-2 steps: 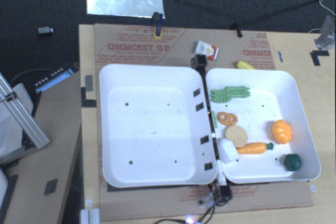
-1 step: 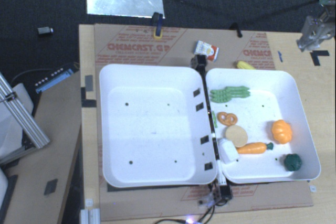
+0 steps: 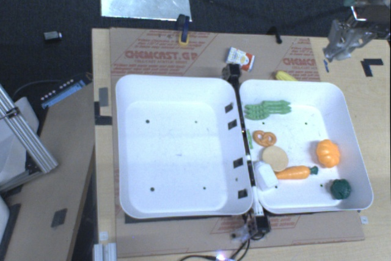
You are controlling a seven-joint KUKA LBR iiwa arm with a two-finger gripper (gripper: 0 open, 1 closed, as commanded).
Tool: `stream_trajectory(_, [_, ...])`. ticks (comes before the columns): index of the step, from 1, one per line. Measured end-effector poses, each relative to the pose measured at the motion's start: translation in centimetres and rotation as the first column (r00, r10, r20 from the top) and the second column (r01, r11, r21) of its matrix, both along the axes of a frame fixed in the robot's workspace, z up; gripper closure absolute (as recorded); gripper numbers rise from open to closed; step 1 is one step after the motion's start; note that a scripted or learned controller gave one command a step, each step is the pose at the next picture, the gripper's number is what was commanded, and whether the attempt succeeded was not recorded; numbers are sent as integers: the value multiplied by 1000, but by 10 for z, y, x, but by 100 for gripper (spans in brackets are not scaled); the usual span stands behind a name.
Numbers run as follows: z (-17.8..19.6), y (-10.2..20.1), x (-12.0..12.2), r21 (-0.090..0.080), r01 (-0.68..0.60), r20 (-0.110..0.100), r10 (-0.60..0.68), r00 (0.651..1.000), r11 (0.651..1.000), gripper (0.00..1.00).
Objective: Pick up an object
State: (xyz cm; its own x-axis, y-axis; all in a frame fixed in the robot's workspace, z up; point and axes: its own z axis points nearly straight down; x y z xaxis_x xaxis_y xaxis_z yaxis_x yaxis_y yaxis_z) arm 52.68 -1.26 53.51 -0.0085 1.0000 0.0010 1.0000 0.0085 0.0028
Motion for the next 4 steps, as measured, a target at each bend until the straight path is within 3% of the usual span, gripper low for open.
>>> stream_trajectory(1, [1,52,-41,1,-2,1,2,1000,1000,100])
stream_trajectory(4, [0,170,-41,1,1,-1,-1,1000,1000,100])
